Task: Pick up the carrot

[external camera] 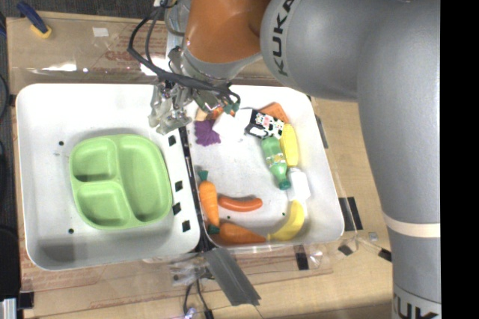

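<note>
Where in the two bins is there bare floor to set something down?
Left bin: bare floor rings the green tray, widest along its top. Right bin: one patch between purple toy, bottle and sausage; its bottom, with both carrots, is crowded.

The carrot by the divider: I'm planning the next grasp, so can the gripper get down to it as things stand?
Probably yes. The carrot lies uncovered at the right bin's left edge, the gripper hovering farther back. The sausage and the bin wall sit close, so room is tight.

Carrot (pixel 208 203) hemmed: bin wall (pixel 188 183) left, sausage (pixel 240 203) right.
</note>
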